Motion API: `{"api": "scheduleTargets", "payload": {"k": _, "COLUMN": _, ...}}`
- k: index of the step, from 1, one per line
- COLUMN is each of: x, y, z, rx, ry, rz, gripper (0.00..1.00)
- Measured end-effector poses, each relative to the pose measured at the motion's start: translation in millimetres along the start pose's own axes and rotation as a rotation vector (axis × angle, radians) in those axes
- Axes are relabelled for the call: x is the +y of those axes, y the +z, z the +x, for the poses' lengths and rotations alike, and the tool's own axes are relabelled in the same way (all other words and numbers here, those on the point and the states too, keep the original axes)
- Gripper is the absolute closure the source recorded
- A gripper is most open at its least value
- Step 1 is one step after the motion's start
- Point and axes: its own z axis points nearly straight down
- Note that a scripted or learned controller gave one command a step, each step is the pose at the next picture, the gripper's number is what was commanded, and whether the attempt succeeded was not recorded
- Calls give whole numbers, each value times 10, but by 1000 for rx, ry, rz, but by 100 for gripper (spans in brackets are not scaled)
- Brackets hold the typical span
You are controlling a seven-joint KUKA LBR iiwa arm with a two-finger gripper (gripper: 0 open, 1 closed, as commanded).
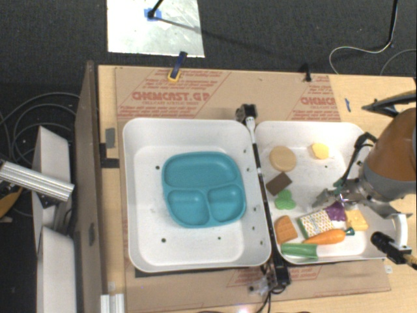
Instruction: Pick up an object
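Note:
The right white bin [306, 130] holds several toy foods. A tan round biscuit [283, 157] and a yellow piece [320, 150] lie at its far side. A brown block [279, 183] and a green piece [285, 201] sit near the left wall. An orange slice [285, 228], a green stick [300, 250], a carrot [325, 237], a chequered packet [316, 222], a purple bunch [335, 211] and a yellow cube [357, 221] crowd the near side. My gripper [339, 196] hangs low, right above the purple bunch, and hides part of it.
The left white bin [140, 175] carries a teal divided plate [203, 188]. A black divider [258, 175] runs between the bins. The arm's orange band [399, 152] covers the right bin's right edge. Cables lie on the dark floor to the left.

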Motion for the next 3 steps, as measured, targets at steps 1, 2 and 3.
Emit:
{"api": "scheduleTargets", "payload": {"k": 1, "x": -47, "y": 148, "z": -305, "rx": -5, "ry": 1, "rz": -11, "gripper": 0}}
{"api": "scheduleTargets", "payload": {"k": 2, "x": 22, "y": -991, "z": 273, "rx": -2, "ry": -10, "rz": -15, "gripper": 0}}
{"api": "scheduleTargets", "payload": {"k": 3, "x": 75, "y": 191, "z": 22, "rx": -4, "ry": 1, "rz": -9, "gripper": 0}}
